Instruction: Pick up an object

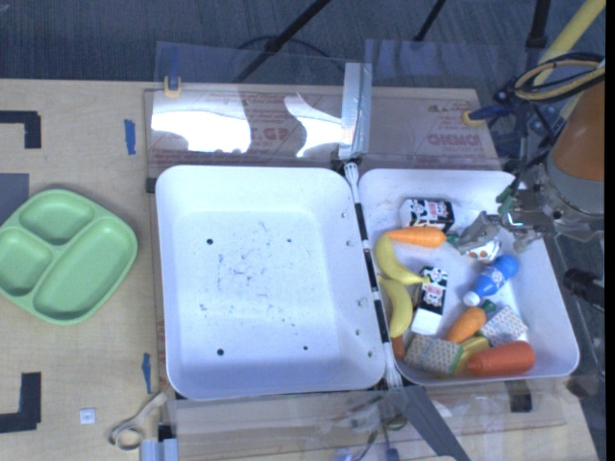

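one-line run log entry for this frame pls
phase: reaching | gripper: over right white bin, above orange carrot | grasp: none seen | yellow banana: in right bin | left white bin: beside it

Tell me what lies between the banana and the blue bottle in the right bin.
In the camera view, a small black-and-white carton lies between the banana and the blue bottle.

Green divided plate [65, 254] left of bins [183, 200]
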